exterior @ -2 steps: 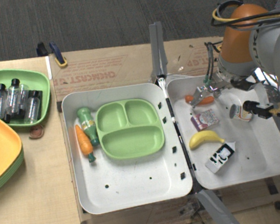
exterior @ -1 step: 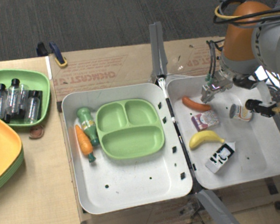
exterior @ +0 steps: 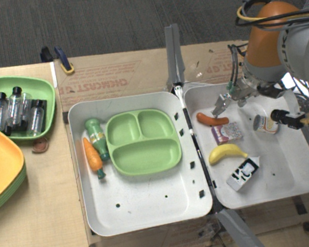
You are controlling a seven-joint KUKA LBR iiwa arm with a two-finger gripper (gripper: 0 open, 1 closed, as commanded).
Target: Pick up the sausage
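Light: bright, even, from overhead
Shadows: soft, short, under green tray (exterior: 143,141) and banana (exterior: 227,152)
Glare: mild sheen on white bins (exterior: 149,206), hot spot on arm's orange band (exterior: 269,29)
Focus: mostly sharp, small labels unreadable
Distortion: slight at edges

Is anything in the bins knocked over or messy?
A little. In the right bin, the small can lies on its side and the black-and-white carton lies flat and crooked. In the left bin, the green bottle lies down too.

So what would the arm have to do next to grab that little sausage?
Probably drop a little lower and left: the gripper hangs just above and right of the sausage, which lies untouched on the floor of the right bin, near its back left corner.
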